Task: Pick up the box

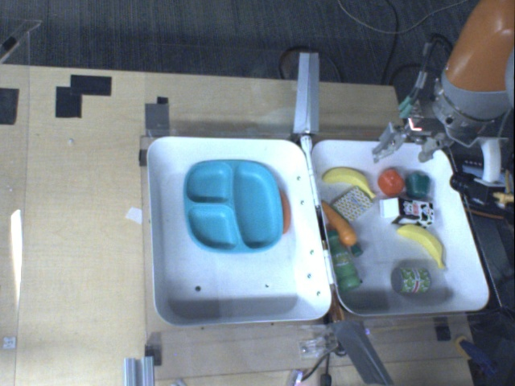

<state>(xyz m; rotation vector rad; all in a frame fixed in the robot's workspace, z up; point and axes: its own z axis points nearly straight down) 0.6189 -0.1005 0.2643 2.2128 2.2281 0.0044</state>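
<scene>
A small white box (410, 210) with black and red print lies in the right bin (475, 284), between a teal cup (418, 185) and a banana (426, 244). A flat checkered box (352, 204) lies tilted further left, beside a carrot (342, 225). My gripper (406, 146) hangs over the bin's far edge, above and behind a red ball (391, 182). Its fingers (385, 145) are spread open with nothing between them. It sits well apart from both boxes.
The right bin also holds a second banana (348, 178), a green bottle (347, 264) and a green can (411, 279). A blue divided plate (233, 203) lies in the left bin (169, 296). A metal post (305, 95) stands behind the bins' shared wall.
</scene>
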